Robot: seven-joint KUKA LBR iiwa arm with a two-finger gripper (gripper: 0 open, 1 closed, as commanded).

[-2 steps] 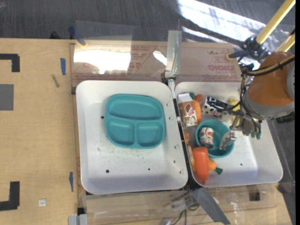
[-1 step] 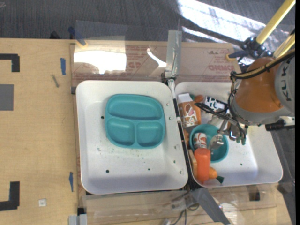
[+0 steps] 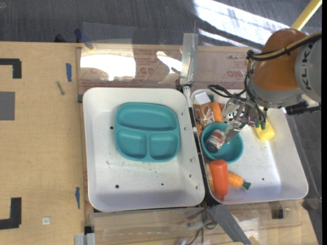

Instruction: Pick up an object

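My gripper [image 3: 233,128] hangs low over the right bin [image 3: 286,175], at the upper right rim of a blue bowl [image 3: 228,151]. A small silver can with a dark label [image 3: 216,139] lies inside that bowl, just left of the gripper. A yellow object [image 3: 264,131] sits to the gripper's right. Behind the bowl lie a brown packet [image 3: 205,114] and an orange piece [image 3: 217,111]. In front of the bowl rest a large orange-red piece [image 3: 219,178] and a small toy carrot [image 3: 236,180]. The wrist and its cables hide the gripper's tip.
The left bin [image 3: 97,152] holds a teal divided plate [image 3: 147,131]. A clear panel [image 3: 153,65] stands behind both bins. The right bin's floor is bare at the lower right [image 3: 271,162]. Brown board [image 3: 36,137] covers the bench on the left.
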